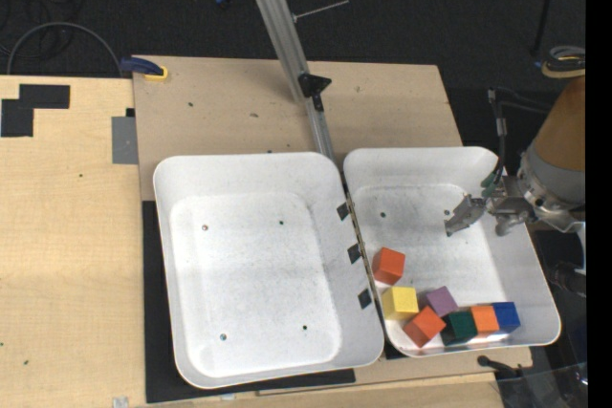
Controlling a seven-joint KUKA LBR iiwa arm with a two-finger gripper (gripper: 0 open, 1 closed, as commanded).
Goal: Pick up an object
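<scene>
blocks heaped, no long axis

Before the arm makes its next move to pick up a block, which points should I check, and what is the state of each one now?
1. Blocks are available in the right bin: ok, a cluster lies at its front end.
2. Orange block is free on top: ok, it sits at the cluster's edge.
3. Pincer is over the right bin: ok, but it is behind the cluster, not above any block.
4. Pincer holds nothing: ok, nothing shows between its fingers.
5. Yellow block has room around it: not ok, it touches its neighbours.
6. Pincer opening: cannot tell.
</scene>
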